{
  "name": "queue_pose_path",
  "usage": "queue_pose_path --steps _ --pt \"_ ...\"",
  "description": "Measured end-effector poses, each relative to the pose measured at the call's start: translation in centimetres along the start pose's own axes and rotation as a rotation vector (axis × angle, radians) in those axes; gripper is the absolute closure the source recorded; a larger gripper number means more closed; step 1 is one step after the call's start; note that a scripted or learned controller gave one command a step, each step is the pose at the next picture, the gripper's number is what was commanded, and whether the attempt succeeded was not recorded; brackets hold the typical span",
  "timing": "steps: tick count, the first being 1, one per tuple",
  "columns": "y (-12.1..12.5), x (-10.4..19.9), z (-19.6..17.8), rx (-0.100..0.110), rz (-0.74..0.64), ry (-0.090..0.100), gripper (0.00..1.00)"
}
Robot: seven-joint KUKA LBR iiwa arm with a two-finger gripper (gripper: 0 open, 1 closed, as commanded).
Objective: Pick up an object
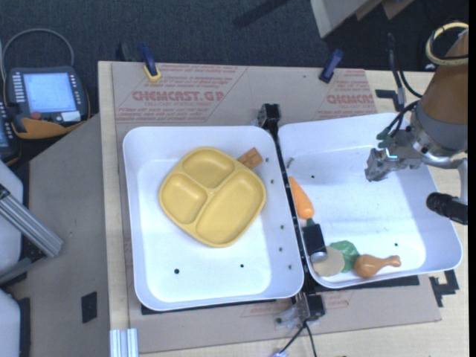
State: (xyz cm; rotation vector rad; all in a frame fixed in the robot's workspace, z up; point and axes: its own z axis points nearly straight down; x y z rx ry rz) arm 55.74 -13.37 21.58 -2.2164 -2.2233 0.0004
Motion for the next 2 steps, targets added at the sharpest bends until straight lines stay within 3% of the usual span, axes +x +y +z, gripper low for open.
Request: queue_pose_path --steps 2 --pt "-1.6 9.9 -0.5 0.000 -0.001 0.000 1.00"
